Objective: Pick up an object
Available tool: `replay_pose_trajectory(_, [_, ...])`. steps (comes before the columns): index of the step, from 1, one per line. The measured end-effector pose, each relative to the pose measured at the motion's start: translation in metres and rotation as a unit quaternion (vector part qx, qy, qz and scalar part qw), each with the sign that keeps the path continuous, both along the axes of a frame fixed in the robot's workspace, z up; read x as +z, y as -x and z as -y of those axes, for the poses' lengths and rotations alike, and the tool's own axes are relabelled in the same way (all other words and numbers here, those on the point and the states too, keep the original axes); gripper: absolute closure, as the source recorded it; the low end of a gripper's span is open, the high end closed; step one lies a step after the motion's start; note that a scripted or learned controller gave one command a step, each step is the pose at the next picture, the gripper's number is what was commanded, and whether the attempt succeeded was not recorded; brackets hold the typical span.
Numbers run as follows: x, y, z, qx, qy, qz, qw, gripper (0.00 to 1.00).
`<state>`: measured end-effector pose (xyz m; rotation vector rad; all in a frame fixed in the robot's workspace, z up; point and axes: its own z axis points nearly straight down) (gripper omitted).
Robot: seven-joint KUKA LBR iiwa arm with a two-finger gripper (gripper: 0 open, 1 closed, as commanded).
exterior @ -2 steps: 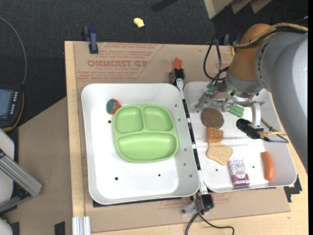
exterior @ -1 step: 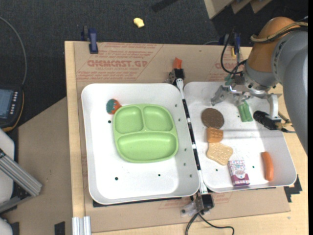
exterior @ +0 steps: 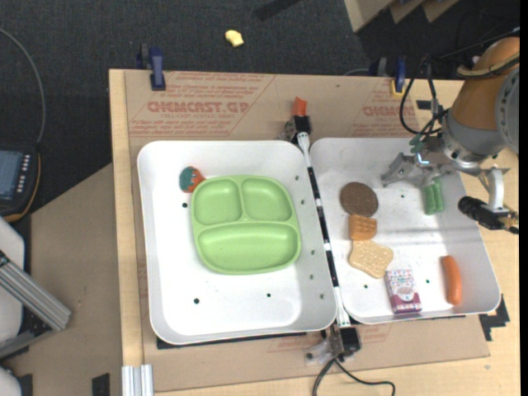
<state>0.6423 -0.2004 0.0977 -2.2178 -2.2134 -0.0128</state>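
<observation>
In the right bin point(exterior: 470, 246) lie a round brown cookie point(exterior: 359, 197), a square orange cracker point(exterior: 362, 227), a tan biscuit point(exterior: 370, 258), a small pink and purple box point(exterior: 403, 290), an orange sausage-shaped piece point(exterior: 451, 279) and a green cylinder point(exterior: 433, 196). My gripper point(exterior: 398, 174) hangs over the bin's back part, up and right of the cookie and just left of the green cylinder. It looks open, and I see nothing between its fingers.
The left bin point(exterior: 165, 287) holds a green divided plate point(exterior: 245, 223) and a small red and teal object point(exterior: 190, 178) at its back left. A black divider with clamps point(exterior: 301, 126) runs between the bins. A yellow scrap point(exterior: 234, 38) lies on the dark floor beyond the bench.
</observation>
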Motion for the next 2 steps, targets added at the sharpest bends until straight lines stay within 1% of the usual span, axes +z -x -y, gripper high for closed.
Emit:
replay_pose_trajectory(1, [0.020, 0.018, 0.012, 0.004, -0.0044, 0.000, 1.0000, 0.00])
replay_pose_trajectory(2, [-0.010, 0.041, 0.007, 0.008, -0.0081, 0.004, 0.9999, 0.00])
